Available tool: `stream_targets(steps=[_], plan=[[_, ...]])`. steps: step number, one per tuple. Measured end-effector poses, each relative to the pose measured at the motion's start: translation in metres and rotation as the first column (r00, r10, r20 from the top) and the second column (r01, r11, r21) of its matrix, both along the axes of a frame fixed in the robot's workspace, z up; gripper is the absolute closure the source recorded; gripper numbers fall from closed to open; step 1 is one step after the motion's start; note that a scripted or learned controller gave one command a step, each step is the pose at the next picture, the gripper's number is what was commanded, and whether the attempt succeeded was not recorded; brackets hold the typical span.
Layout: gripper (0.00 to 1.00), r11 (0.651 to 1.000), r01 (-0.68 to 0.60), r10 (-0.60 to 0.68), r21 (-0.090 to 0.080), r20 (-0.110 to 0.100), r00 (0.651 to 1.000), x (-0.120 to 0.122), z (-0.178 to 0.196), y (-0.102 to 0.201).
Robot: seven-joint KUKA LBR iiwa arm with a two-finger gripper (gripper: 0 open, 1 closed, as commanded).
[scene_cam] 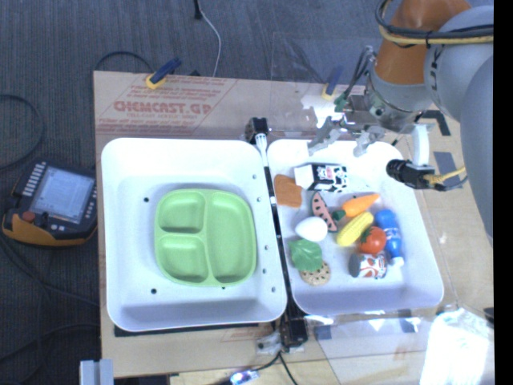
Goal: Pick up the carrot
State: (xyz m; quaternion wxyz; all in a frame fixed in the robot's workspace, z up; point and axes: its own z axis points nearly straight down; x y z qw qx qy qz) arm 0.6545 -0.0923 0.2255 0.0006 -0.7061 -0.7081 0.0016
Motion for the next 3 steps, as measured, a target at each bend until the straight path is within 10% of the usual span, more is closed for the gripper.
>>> stream_targets(steps=[1,2,3], plan=[[0.00,0.990,-0.141,0.141,0.000,-0.009,0.990,-0.072,-0.079,-0.050],[0.00,0.995,0.098,-0.098,0.006,0.005,0.995,-0.073,-0.125,-0.072],[0.00,1.000,-0.021,0.021,-0.002,0.021,1.000,-0.129,-0.134,-0.100]])
